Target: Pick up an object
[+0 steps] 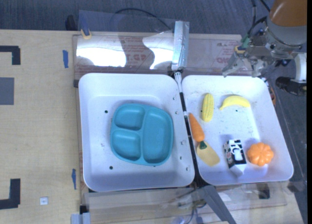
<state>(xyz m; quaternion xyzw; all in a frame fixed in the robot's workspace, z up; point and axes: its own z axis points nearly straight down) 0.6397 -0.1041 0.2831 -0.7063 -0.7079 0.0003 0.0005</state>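
The right bin holds several toy foods. A corn cob and a yellow banana lie near its far side. An orange carrot rests by the left wall, with a pale yellow piece just below it. Near the front sit a black-and-white carton and an orange pumpkin. My gripper hangs above the far rim of the right bin, behind the banana. It is open, with its fingers spread and nothing between them.
The left bin holds a blue divided plate. A shiny clear sheet and a metal post stand behind the bins. A black cable loops at the back.
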